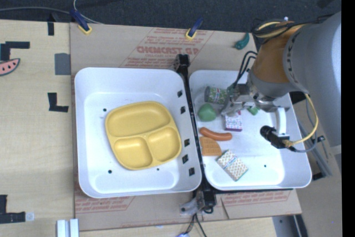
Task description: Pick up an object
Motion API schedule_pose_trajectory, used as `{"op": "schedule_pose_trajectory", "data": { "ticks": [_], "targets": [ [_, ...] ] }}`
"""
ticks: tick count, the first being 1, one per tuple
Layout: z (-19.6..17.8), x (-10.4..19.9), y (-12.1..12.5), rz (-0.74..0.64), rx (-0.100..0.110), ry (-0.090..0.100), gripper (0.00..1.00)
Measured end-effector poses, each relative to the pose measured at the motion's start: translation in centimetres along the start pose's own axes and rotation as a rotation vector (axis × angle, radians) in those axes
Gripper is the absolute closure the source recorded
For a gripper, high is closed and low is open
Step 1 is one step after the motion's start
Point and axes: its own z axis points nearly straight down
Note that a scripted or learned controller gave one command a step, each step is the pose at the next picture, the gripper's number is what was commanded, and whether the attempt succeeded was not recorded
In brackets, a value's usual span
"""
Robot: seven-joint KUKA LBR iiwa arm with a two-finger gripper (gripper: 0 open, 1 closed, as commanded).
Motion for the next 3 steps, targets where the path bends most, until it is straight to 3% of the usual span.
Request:
{"op": "schedule_pose_trajectory", "data": {
  "ticks": [1, 2, 3],
  "targets": [
    [-0.1, -0.3, 0.0, 0.002, -0.001, -0.006, 0.0],
    [1.7, 2.1, 3.1, 0.0, 0.017, 0.005, 0.0],
    [0.8, 2.1, 3.1, -0.001, 0.018, 0.004, 1.0]
  ]
}}
